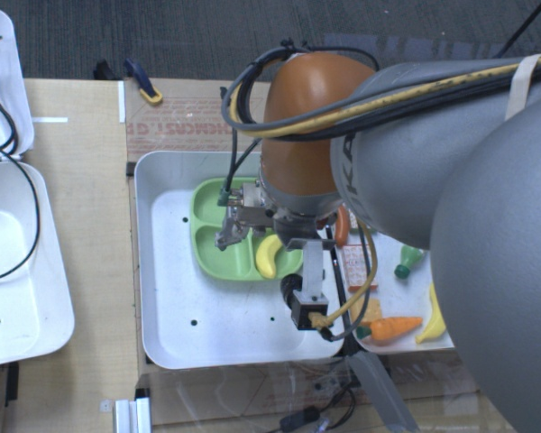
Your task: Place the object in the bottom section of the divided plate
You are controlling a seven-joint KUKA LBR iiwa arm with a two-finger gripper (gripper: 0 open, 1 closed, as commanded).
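Light green divided plastic plate in shallow white bin, small yellow banana at its lower section, two-finger gripper above (finger state indiscernible), orange carrot right.

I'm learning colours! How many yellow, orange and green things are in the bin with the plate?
Yellow: 2, a banana and a yellow piece
Orange: 1, the carrot
Green: 2, the divided plate and a small green thing
Total: 5
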